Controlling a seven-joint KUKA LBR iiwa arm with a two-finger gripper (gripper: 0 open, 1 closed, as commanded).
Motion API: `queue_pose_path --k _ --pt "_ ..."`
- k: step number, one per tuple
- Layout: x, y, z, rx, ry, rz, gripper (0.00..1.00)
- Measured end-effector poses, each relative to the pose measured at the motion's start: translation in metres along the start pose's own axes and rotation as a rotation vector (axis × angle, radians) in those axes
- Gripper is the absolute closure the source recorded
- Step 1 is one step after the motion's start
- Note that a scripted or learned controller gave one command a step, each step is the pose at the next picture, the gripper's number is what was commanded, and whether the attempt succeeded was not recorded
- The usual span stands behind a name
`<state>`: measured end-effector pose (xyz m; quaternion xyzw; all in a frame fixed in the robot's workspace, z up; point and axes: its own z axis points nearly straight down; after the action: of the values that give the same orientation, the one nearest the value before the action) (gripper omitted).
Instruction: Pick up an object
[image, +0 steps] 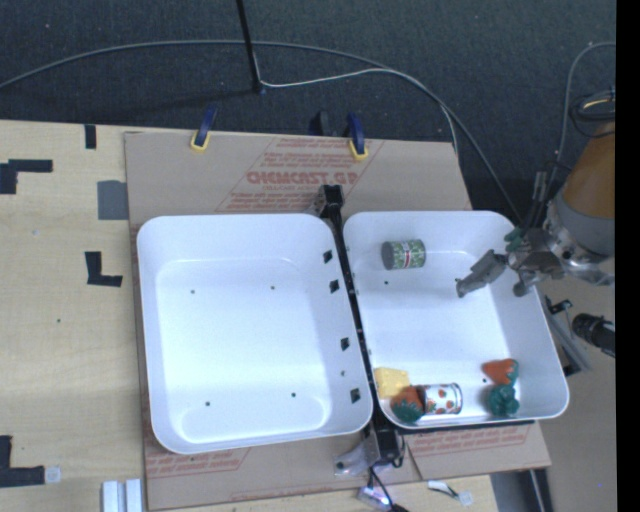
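Note:
My gripper (500, 279) hangs over the right side of the right bin (450, 320), near its right wall. Its two fingers (478, 276) are spread open with nothing between them. A small green can (403, 255) lies on its side at the back of that bin, left of the gripper and apart from it. Along the front wall lie a yellow piece (392, 380), an orange and teal toy (407, 404) and a red and white can (443, 399). An orange piece (500, 370) and a teal toy (503, 401) sit in the front right corner.
The left bin (245, 330) stands beside the right one, with a black divider strip (345, 310) between them. Both rest on a cardboard sheet (290, 170) held by two clamps at the back. A cable (420, 90) arcs over the dark floor behind.

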<state>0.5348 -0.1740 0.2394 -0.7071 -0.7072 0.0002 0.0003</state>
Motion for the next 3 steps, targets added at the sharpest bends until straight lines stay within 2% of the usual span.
queue_pose_path --k 1,2,3 --pt "0.009 0.020 0.115 0.010 0.002 -0.001 0.00" --pt "0.010 0.099 0.153 0.002 0.000 -0.002 0.00" --pt "0.031 0.108 0.155 0.005 -0.002 0.000 0.00"
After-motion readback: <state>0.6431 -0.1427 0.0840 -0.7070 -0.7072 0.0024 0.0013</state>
